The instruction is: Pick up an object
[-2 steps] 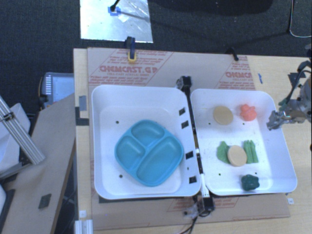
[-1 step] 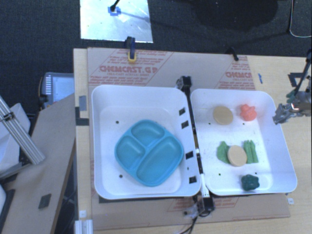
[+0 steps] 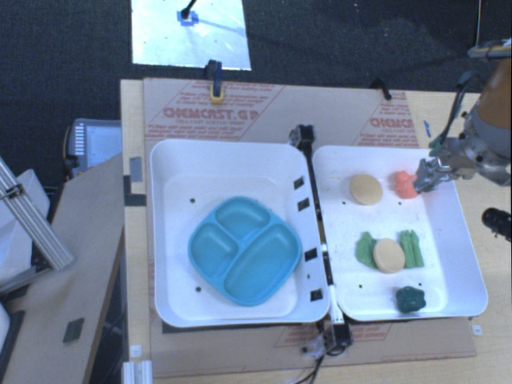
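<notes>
Pincer point(image 3: 422, 174) sits low at the right bin's point(image 3: 468, 250) far edge, touching or just beside the orange-red object point(image 3: 404, 184), presumably positioned for a grasp; you cannot tell its opening or whether it grips anything.

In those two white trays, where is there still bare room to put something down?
Left bin: bare floor along the top, above the blue divided plate, and in the lower left corner. Right bin: a bare strip at lower left, between the green leaf and dark green lump. Crowded near the gripper, orange piece and tan disc.
</notes>
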You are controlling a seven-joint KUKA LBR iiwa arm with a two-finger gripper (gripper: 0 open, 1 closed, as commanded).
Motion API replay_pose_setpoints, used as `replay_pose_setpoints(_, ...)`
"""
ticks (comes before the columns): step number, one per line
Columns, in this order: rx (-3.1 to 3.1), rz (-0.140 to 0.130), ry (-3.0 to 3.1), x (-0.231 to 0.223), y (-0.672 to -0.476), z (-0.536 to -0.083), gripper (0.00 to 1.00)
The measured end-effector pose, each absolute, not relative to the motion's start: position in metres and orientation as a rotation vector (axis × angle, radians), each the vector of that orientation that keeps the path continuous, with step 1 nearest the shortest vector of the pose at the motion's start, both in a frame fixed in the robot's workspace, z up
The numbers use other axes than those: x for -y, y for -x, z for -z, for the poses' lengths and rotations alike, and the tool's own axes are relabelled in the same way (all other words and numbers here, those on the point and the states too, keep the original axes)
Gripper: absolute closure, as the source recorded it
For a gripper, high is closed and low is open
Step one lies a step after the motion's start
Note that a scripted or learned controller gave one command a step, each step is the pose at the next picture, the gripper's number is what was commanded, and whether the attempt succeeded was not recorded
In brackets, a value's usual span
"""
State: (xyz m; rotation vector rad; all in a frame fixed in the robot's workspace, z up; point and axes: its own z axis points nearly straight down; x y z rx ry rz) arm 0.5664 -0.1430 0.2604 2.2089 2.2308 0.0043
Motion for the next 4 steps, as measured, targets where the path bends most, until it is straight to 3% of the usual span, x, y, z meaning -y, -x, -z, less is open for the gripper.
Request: replay_pose_setpoints(4, -2.232, -0.005, -2.209, -0.068, -0.636, -0.248, 1.00)
